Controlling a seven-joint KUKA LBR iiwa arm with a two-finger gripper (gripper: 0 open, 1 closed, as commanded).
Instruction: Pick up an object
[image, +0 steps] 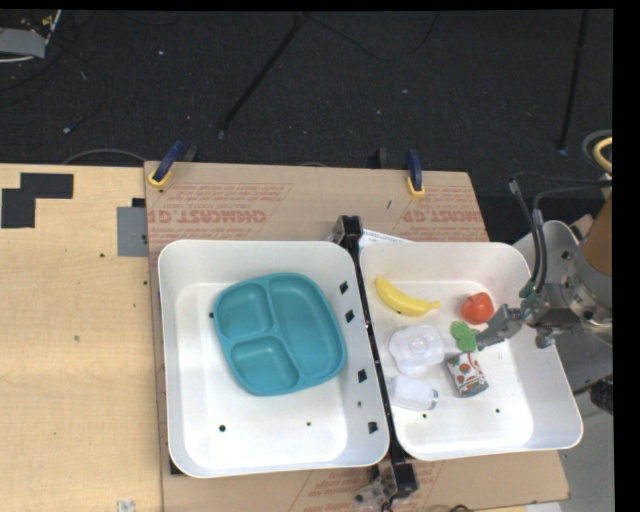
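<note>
1. Red and rounded, a small tomato-like object (478, 306) sits in the right bin (545, 425), toward its right side and near the far wall.
2. Just below and left of it lies a small green piece (462, 334), and below that a little carton with red and white print (466, 374) lies tilted on the bin floor.
3. A yellow banana (404, 297) lies left of the red object, curving across the upper middle of the same bin.
4. A clear round lidded cup (416, 346) rests below the banana, and another pale translucent piece (413, 392) lies just beneath it, near the divider between the bins.
5. The gripper (497, 330) reaches in from the right, its tip just beside the green piece and close under the red object; whether its fingers are spread or closed cannot be told, and nothing is seen held between them.
6. The arm (575, 300) behind it is grey and crosses the bin's right rim.
7. The left bin (190, 440) holds a teal three-compartment plate (279, 332), lying flat near its centre.
8. Both bins rest on brown cardboard (300, 205) held by yellow-and-blue clamps (414, 175) at the far edge.
</note>
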